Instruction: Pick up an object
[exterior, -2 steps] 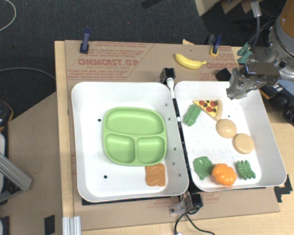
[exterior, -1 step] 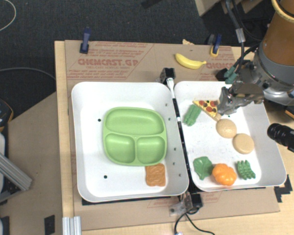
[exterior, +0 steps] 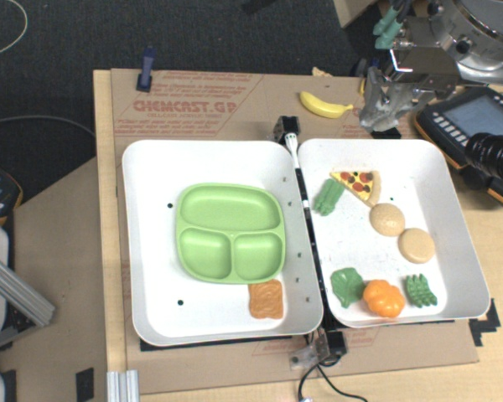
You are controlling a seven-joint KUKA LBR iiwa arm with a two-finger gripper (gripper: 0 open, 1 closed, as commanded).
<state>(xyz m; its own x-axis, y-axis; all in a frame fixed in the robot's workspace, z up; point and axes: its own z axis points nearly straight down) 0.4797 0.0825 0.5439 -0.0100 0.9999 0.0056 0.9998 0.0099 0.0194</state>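
Two shallow white plastic bins sit side by side on a brown printed cardboard sheet (exterior: 184, 99) that covers the bench. The left bin (exterior: 147, 224) holds a smooth, glossy lime-green plastic tray with three compartments (exterior: 230, 233) near its middle, and a small orange-brown, rough-surfaced toy food piece (exterior: 267, 300) lies just beside the tray's near edge, toward the bin's near right corner. The right bin (exterior: 453, 224) carries several toy foods: a triangular pizza slice with yellow crust and red dots (exterior: 357, 183) near the far edge, touching or almost touching a dull green leafy piece (exterior: 328, 197) by the left wall; two round beige bun-like pieces (exterior: 387, 219) (exterior: 417, 245) close together toward the middle right; and along the near edge a knobbly green broccoli-like piece (exterior: 346, 286), a glossy orange round fruit (exterior: 383, 299) touching it, and a ridged green piece (exterior: 420, 291) just beside that. A yellow plastic banana (exterior: 325, 105) lies on the cardboard beyond the right bin's far left corner. The metallic grey gripper (exterior: 384, 111) hangs above the cardboard just past the right bin's far edge, near the banana; its fingers are blurred together and I cannot tell whether they are spread or closed, and nothing is seen between them.
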